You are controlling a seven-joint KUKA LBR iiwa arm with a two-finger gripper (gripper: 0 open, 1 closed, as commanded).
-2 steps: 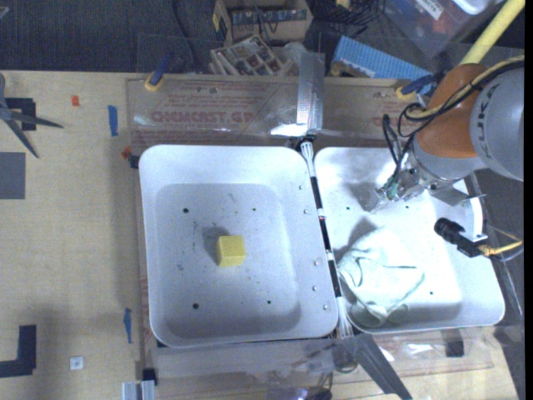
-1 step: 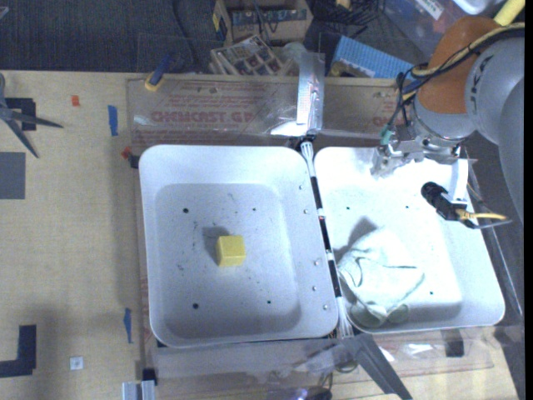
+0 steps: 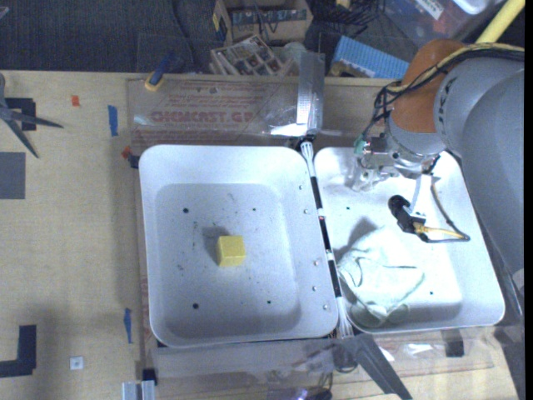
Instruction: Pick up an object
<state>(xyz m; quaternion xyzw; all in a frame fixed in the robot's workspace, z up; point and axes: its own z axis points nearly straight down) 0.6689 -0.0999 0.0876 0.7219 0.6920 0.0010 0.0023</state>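
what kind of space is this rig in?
Most likely a robotics lab or workshop. An arm works over two white bins on a wooden bench, with cables and cluttered boxes behind. A yellow block lies in the left bin.

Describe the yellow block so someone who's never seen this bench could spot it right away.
Find the left white bin of the two side by side. Near the middle of its floor sits a small yellow block, alone. The crumpled whitish cloth lies in the other bin; the block is the one bright, boxy thing.
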